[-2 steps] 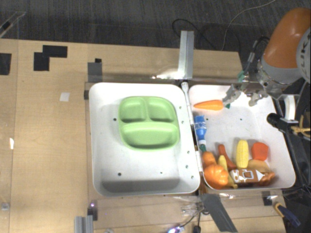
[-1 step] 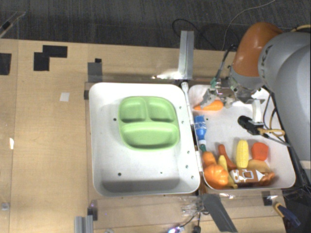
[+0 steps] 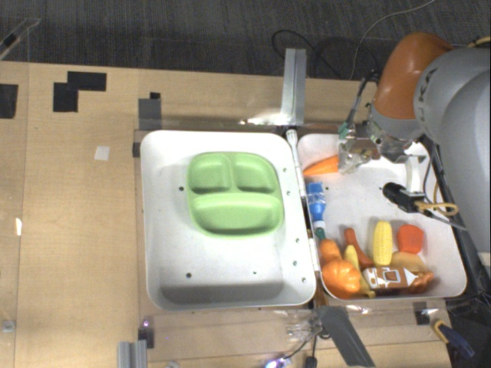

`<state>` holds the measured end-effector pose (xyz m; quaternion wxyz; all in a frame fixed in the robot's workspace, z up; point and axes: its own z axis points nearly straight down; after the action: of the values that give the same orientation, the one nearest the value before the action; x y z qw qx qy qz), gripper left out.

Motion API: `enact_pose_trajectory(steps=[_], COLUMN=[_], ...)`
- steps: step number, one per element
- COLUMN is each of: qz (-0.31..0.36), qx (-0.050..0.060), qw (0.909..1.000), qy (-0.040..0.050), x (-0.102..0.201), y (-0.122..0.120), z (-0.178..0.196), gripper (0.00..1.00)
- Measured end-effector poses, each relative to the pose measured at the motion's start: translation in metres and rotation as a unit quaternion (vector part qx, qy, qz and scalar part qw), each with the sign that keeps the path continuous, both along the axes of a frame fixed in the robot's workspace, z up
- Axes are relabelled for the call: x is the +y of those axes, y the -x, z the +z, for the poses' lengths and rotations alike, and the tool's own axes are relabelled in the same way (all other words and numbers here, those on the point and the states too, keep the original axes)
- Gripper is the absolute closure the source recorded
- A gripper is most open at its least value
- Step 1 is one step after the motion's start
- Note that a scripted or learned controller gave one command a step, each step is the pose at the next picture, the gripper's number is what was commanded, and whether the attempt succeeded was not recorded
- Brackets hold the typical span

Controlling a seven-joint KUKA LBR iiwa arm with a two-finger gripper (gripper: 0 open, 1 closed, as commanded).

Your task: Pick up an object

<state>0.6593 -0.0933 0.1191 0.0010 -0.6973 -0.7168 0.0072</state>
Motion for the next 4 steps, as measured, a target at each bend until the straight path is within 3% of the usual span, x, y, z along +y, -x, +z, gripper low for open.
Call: enact_pose_trajectory(steps=[1,2,3,4], qz=[0.001,0.063,0.113,0.134], qx=[-0.004,-0.010,-0.009,-0.007], qw=[1.0000,0.9979,0.9936,0.9909], qy=[-0.0002,-0.0044,-0.0048,-0.0050], x=[0.002,0.012,0.031,0.001], y=[-0.002,-0.012,0.061,0.080], z=[0.001,-0.010,0.068,-0.002], gripper=[0.00,0.00,0.00,0.00])
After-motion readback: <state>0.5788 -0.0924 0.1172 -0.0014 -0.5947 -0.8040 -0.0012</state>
